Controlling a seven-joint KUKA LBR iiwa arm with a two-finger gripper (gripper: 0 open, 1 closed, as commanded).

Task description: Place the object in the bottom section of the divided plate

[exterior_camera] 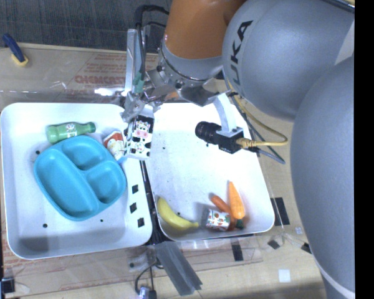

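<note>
A blue divided plate point(81, 176) lies in the left bin point(15, 229), with two small sections at its top and right and one large section at its lower left. My gripper point(136, 112) hangs over the strip between the two bins, just above and to the right of the plate. It is shut on the top of a black-and-white cow-patterned carton point(139, 137). The carton dangles upright below the fingers, beside the plate's upper right rim and not over any section.
A green bottle point(70, 129) lies above the plate. A small red-and-white object point(114, 143) sits between the plate and the carton. The right bin point(187, 167) holds a banana point(174, 217), a printed can point(218, 218) and two carrots point(235, 201) near its front edge.
</note>
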